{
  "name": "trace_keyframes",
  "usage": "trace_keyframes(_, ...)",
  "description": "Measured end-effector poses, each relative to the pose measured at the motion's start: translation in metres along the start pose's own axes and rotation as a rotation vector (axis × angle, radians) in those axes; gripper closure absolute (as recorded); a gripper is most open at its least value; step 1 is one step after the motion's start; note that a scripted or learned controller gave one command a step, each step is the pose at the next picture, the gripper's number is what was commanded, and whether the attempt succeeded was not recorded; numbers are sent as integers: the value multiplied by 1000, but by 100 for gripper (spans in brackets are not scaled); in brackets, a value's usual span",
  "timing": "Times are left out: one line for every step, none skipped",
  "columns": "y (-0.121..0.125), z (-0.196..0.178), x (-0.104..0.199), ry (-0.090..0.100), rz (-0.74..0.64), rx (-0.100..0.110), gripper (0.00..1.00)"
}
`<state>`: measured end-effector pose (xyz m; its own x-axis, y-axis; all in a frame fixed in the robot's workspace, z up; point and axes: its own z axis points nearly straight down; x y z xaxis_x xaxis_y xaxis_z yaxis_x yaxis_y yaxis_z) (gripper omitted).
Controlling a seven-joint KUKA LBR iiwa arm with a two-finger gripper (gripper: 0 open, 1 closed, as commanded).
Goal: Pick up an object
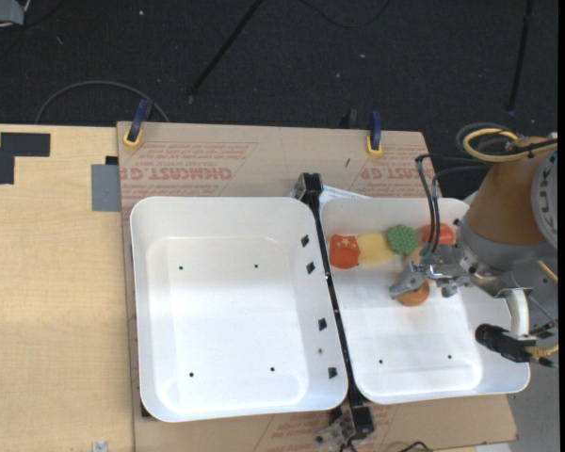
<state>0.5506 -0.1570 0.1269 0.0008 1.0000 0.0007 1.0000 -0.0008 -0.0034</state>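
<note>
Dark carpeted floor (pixel 264 55) at top with cables and stand legs across it; light wood desk (pixel 47 309) fills the left. Brown cardboard sheet (pixel 264 163) lies under the bins, pinned at its far edge by two clamps, one yellow-handled (pixel 135 132), one blue and yellow (pixel 374 137). Two shallow white bins side by side, touching along a black divider strip (pixel 325 290). Left bin (pixel 151 252): bare white floor with a few small dark dots. Right bin (pixel 508 379): objects bunched in the far half, near half bare. Count in right bin: one red block (pixel 344 250) just beside the divider, one yellow piece (pixel 373 246) touching it, one green bumpy ball (pixel 402 238) next to that, one small red item (pixel 444 234) partly hidden by the arm, one orange round object (pixel 413 296) nearer the camera. Five objects, no duplicates I can confirm. Grey arm with orange band (pixel 504 205) comes in from the right, low over the right bin. Claw (pixel 422 279) sits directly on top of the orange round object, metal parts overlapping it; cannot tell whether the claw is spread or closed, nor whether it has the object
</note>
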Motion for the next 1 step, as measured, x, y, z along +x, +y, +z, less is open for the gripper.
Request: trace_keyframes(0, -8, 0, 1, 1, 3, 100)
